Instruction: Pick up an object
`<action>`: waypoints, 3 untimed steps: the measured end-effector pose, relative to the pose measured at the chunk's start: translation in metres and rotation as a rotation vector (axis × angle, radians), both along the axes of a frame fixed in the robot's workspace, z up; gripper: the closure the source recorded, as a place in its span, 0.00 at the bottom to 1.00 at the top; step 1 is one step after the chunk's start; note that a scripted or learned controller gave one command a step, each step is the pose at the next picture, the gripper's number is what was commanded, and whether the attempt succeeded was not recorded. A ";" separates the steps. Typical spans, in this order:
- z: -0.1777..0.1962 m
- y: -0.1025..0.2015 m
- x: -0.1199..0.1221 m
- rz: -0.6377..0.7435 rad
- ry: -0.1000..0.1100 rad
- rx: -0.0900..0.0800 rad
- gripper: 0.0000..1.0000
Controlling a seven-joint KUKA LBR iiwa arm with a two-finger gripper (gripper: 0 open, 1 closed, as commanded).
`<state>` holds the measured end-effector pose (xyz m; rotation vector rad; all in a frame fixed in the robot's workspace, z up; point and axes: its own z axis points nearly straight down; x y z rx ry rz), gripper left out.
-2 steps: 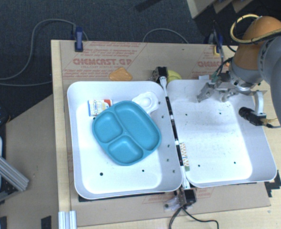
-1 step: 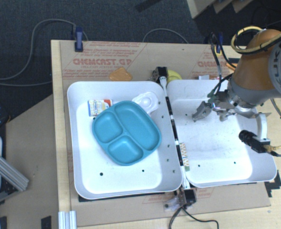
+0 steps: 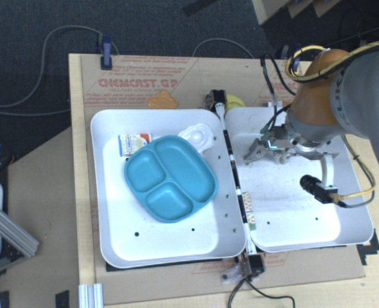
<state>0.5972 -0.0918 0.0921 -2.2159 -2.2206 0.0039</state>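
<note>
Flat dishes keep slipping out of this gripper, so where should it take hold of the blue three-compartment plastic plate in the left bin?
Probably on the raised outer rim of the blue three-compartment plastic plate, at its lower-left edge, coming straight down from above. The plate lies flat and open side up, and bare floor of the left white bin borders that edge, whereas a small white packet crowds the upper one.

Single fixed camera above bench [image 3: 80, 172], looking down at slant, both bins [image 3: 112, 236] framed.

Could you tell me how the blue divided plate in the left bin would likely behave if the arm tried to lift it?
The blue divided plate looks like moulded plastic: probably stiff and light. It is wide with a thin rim, so a grasp might slip.
</note>
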 end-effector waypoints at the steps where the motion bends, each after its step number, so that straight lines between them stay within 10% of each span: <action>1: -0.007 -0.017 0.073 0.001 -0.012 -0.004 0.00; 3: -0.007 -0.031 0.069 -0.004 -0.007 -0.004 0.00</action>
